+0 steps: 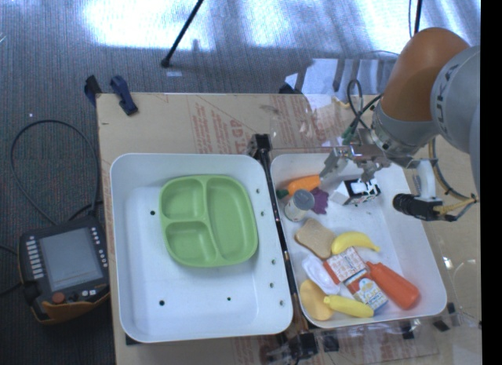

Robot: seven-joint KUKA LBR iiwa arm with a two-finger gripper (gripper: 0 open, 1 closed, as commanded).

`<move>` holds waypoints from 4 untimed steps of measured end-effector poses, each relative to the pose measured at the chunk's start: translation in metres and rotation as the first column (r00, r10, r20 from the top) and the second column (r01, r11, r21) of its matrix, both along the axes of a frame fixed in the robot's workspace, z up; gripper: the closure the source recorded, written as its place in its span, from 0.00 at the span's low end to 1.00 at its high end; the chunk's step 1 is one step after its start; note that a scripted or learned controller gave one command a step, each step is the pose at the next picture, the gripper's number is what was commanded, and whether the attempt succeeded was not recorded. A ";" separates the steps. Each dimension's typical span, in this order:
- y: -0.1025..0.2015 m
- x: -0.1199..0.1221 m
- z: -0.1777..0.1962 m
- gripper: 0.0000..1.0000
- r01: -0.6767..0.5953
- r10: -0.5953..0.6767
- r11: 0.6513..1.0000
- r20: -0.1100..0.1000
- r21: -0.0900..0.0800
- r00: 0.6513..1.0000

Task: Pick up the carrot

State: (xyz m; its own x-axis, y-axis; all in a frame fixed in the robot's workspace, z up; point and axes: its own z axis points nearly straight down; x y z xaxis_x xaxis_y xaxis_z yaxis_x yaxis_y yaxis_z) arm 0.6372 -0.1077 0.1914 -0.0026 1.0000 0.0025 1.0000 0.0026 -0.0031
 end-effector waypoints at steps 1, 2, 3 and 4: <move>0.006 0.011 -0.078 0.00 0.087 -0.086 0.996 0.020 -0.004 0.996; 0.028 0.011 -0.091 0.00 0.654 -0.654 0.756 -0.006 0.007 0.756; 0.029 0.011 -0.082 1.00 0.648 -0.648 0.761 -0.006 0.003 0.761; 0.022 -0.022 -0.106 1.00 0.666 -0.666 0.746 -0.006 -0.006 0.746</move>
State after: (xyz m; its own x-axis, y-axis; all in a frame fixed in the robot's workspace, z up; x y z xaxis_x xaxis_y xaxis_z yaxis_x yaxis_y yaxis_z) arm 0.6148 -0.0856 0.0856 0.6645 0.7473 -0.0035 0.7472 -0.6645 -0.0094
